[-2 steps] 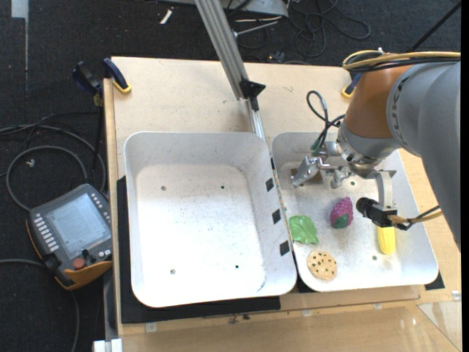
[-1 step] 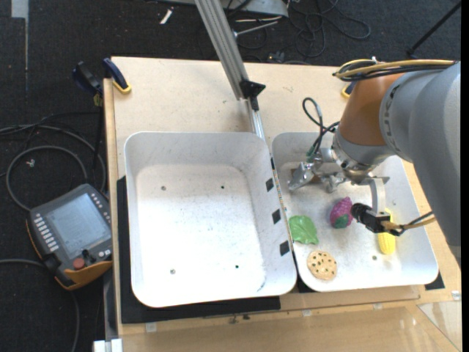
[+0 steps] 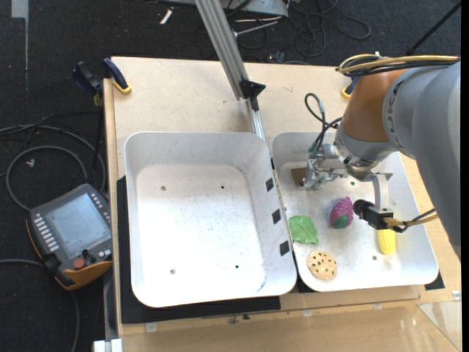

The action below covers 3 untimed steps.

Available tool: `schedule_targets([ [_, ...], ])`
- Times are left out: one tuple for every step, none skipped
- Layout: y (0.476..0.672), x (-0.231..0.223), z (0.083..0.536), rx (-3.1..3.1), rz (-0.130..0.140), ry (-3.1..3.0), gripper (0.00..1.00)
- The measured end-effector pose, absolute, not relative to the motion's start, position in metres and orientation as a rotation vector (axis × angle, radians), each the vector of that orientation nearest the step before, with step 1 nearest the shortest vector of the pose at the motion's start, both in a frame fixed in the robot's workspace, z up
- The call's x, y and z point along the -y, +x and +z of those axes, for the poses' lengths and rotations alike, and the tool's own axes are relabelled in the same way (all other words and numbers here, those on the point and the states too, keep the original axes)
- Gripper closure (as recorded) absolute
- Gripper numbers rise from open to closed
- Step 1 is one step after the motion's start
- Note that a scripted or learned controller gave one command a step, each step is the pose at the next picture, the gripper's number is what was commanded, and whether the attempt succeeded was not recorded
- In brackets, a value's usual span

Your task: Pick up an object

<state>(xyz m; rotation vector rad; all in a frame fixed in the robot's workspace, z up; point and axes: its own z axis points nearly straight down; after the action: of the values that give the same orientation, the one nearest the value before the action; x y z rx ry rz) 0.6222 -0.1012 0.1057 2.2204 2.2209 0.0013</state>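
Camera view: pincer (image 3: 314,180) state unclear, low in right bin (image 3: 410,266); knobbly purple-pink toy (image 3: 341,212) nearby.

**No readable text in view**

Checked the surfaces that could carry markings, nothing legible. Teach pendant (image 3: 71,229) on the floor left of the bench: screen is lit but washed out, content too blurred to read; keys beside the screen too small to make out. Black patches (image 3: 276,215) along the divider between the two bins: plain, no lettering I can resolve. Arm housing (image 3: 410,101) and its orange band (image 3: 366,108): no brand or number visible.
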Motion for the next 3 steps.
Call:
schedule_targets([
  [0.632,0.107,0.163,-2.219,0.006,2.215,1.0],
  [0.629,0.107,0.226,-2.22,0.007,2.214,1.0],
  [0.626,0.107,0.29,-2.221,0.007,2.213,1.0],
])
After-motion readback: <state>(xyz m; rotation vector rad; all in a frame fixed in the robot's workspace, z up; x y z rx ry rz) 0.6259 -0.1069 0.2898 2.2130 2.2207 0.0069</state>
